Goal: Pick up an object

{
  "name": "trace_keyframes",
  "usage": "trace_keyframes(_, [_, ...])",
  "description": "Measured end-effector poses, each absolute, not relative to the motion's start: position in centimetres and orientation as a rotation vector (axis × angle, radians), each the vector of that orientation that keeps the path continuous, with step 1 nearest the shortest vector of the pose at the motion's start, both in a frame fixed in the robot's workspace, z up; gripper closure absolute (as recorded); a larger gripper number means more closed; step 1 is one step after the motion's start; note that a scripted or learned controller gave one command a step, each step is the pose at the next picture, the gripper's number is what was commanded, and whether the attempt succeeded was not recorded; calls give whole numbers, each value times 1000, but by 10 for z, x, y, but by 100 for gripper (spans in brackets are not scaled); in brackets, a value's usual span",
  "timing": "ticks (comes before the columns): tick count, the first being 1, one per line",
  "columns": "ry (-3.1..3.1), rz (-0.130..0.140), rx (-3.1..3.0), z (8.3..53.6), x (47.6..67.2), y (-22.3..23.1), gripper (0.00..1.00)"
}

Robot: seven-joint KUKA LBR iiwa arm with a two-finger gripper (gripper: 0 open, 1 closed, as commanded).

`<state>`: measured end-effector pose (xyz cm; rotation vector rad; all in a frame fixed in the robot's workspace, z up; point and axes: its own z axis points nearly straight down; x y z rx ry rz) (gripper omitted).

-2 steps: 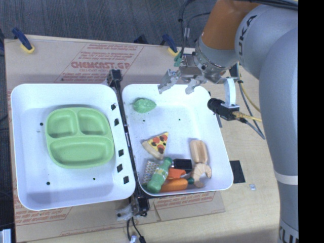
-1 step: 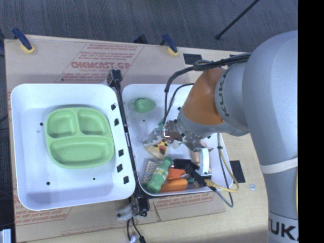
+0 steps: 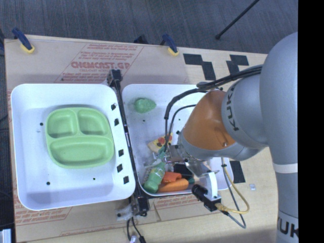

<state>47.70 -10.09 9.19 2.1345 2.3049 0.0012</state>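
Note:
The arm comes in from the right, and its orange-banded wrist (image 3: 210, 123) hangs low over the right bin (image 3: 152, 92). My gripper (image 3: 169, 161) is down among a pile of small items at the bin's near side, mostly hidden under the wrist. Around it lie a green bottle (image 3: 154, 177), an orange carrot (image 3: 173, 186), a second orange piece (image 3: 171, 176) and a yellowish item with red and green bits (image 3: 158, 145). A green leafy lump (image 3: 144, 105) rests alone toward the far side of this bin.
The left bin (image 3: 25, 135) holds a green divided plate (image 3: 79, 136). A black clip strip (image 3: 121, 130) runs along the wall between the two bins. Cables trail from the gripper over the near rim (image 3: 233, 206). Cardboard covers the bench around the bins.

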Motion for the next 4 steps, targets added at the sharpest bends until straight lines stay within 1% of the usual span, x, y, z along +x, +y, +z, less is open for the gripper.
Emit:
trace_keyframes(1, [2310,2,2129,102,478,-101,100])
trace_keyframes(2, [2357,0,2077,221,521,-92,100])
trace_keyframes(3, [2357,-2,2079,220,520,-92,0])
trace_keyframes(4, [2801,0,1420,96,529,-130,0])
